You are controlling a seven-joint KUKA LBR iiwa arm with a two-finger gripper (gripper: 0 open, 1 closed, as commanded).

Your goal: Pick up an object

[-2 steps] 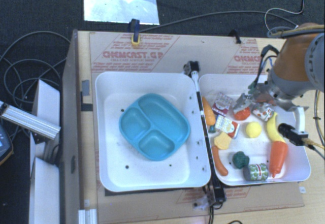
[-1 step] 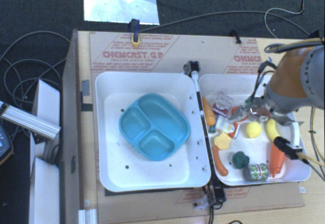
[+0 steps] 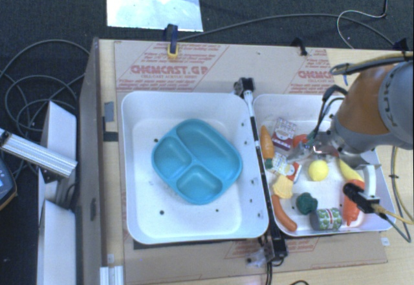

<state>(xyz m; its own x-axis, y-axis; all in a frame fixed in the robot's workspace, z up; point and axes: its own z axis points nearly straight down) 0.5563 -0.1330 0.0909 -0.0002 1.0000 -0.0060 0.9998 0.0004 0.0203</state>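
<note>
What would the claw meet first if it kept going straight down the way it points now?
Probably the yellow ball, just beside the claw in the right bin; depth is unclear from this slant, so the bin floor is possible.

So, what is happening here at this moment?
A grey and orange robot arm reaches from the right into the right bin, which is full of small toy food. Its tool sits low among the items, near a yellow ball. The left bin holds a blue divided plate.
</note>
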